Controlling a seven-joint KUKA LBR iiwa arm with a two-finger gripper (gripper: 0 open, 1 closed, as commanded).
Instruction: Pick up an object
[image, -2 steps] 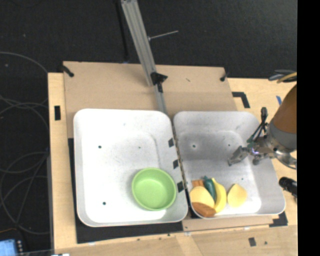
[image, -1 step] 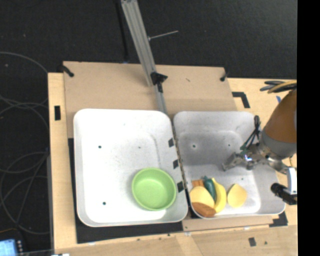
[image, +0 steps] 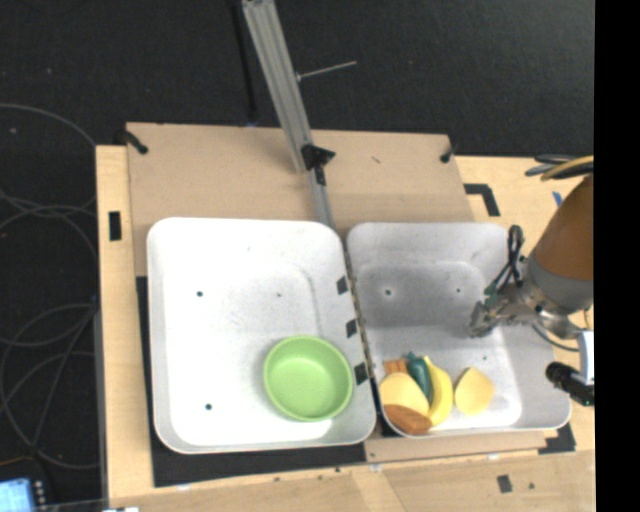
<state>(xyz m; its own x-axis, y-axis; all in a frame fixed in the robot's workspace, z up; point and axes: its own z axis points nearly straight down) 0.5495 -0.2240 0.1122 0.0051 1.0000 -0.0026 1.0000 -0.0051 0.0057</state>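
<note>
Two shallow white bins sit side by side on the counter. The left bin holds a light green bowl, upright, near its lower right corner. The right bin has its things gathered along the lower edge of the frame: a cluster of toy fruit — a yellow banana shape with a dark green piece lying on it and an orange-brown piece at the bottom — and just to the right of it a separate yellow lemon-like piece.

The arm comes in from the right edge of the frame, its orange band uppermost, and the claw hangs over the right part of the right bin, above the lemon-like piece and apart from it. Whether the claw is wide or narrow I cannot tell — it is small and dark against the bin. Much of the arm is cut off at the frame's right.
</note>
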